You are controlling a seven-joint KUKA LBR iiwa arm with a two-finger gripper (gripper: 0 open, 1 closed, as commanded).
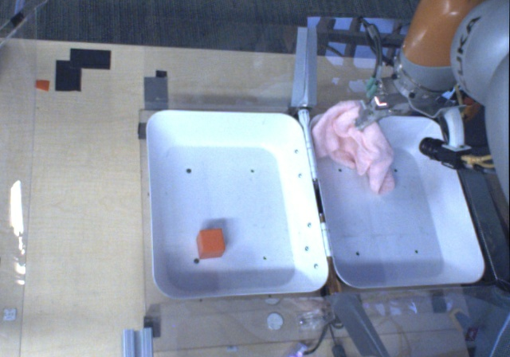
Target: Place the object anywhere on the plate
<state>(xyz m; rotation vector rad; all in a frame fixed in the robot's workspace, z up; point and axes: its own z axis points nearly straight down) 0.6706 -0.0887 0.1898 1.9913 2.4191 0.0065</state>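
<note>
So here's where it stands: the pink cloth (355, 146) is bunched up at the back-left corner of the right bin (414, 268), draped partly over the rim near the divider between the two bins, and the gripper (371, 112) sits right at the top edge of it. From this angle it looks like the cloth hangs from the gripper's tip, with a fold trailing down toward the bin floor, but honestly I can't tell whether it's clamped on the fabric or just parked against it, since the wrist hides that part. The arm (446, 21), with its orange band, reaches in from the right and is hunched over that back corner. Over in the left bin (171, 268) there's a small orange block (211, 243) sitting near the front, well apart from everything else. I don't see anything I'd call a plate, so if the cloth is the object, my guess is the task is at the pickup stage at best: grab maybe made, nothing carried or set down yet. Left to do, as I read it: confirm the grip, lift the cloth clear of the rim, move it over and release. That floppy cloth could easily slip out or snag on the rim.
</note>
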